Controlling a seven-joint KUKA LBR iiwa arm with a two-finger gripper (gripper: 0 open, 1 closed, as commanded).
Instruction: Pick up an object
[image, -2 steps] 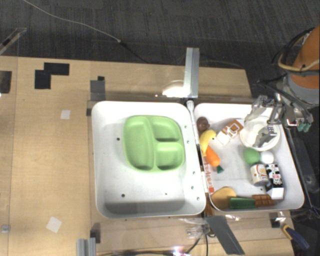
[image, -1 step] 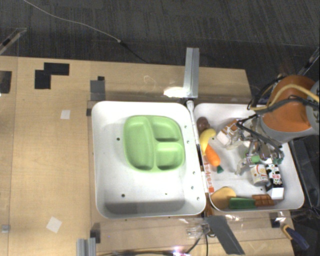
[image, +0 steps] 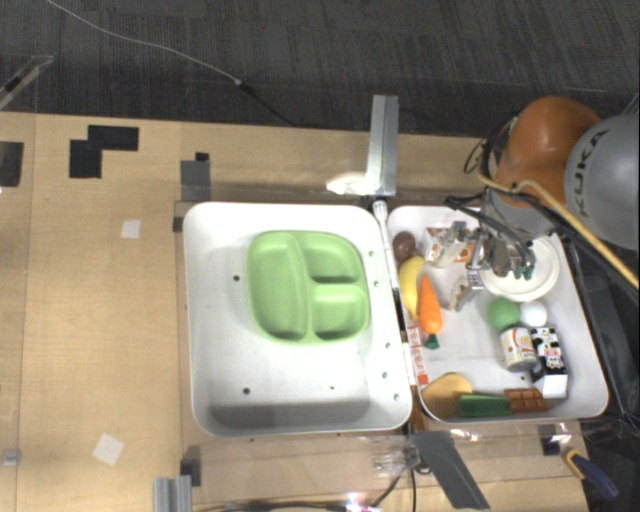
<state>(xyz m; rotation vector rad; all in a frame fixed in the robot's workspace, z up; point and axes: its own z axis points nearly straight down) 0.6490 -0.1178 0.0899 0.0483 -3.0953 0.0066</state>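
My gripper (image: 508, 262) hangs in the upper part of the right bin (image: 590, 345), over the near edge of a round white dish (image: 530, 284). A small packet with red print (image: 447, 246) lies just to its left. Further left a yellow banana (image: 409, 277) and an orange carrot (image: 429, 306) lie side by side, with a brown ball (image: 403, 243) above them. Below the dish sit a green ball (image: 504, 313), a small can (image: 517, 347) and a black-and-white carton (image: 549, 354). I see nothing clearly between the fingers.
The left bin (image: 215, 340) holds a green divided plate (image: 306, 285). Along the right bin's front wall lie a green block (image: 483, 405), a brown bar (image: 526, 400) and a tan piece (image: 448, 385). A metal post (image: 383, 145) stands behind the bins.
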